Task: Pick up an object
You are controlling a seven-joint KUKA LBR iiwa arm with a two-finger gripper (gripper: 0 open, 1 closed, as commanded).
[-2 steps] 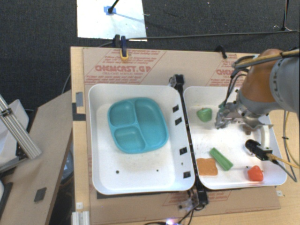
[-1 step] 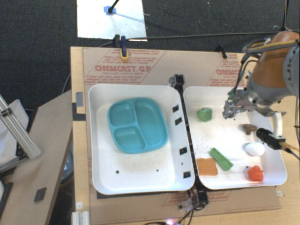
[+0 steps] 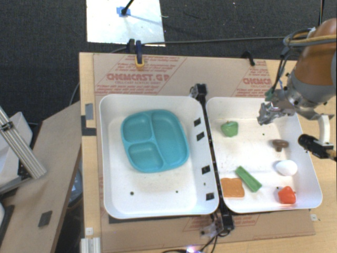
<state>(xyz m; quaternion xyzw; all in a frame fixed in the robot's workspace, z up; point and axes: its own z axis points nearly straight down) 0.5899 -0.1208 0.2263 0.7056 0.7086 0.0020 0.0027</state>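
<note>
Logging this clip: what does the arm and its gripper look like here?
The arm enters from the right: a rounded grey body with a broad orange band above the wrist, and dark cables looping over its top. The gripper at its end is a small metallic grey assembly. A separate black piece juts out lower on the right; what it belongs to is unclear.
</note>
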